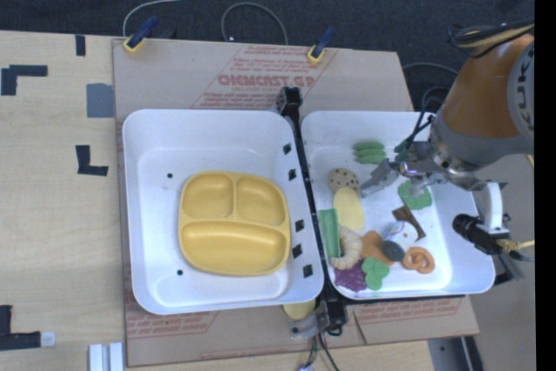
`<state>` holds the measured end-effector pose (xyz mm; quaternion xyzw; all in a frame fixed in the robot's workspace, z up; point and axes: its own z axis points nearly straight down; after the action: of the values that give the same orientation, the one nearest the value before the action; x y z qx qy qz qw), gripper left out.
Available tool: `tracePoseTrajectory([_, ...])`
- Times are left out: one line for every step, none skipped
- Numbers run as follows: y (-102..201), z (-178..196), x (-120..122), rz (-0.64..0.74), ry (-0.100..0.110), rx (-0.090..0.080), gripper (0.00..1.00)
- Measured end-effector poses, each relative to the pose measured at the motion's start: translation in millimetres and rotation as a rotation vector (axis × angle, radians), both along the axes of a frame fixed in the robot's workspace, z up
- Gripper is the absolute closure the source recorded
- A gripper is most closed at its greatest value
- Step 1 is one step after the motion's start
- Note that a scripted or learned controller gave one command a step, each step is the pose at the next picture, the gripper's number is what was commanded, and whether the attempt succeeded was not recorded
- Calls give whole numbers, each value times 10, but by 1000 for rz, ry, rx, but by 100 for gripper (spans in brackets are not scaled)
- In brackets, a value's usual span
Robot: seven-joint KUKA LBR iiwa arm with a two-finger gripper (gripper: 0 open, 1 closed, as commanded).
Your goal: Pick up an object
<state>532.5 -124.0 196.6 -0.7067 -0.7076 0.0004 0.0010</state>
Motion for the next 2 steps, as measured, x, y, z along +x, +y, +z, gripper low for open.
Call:
tracePoseTrajectory([277,-1169,319,2,-5,-4,0])
tracePoseTrajectory([255,-996,327,-1,-8,-4,100])
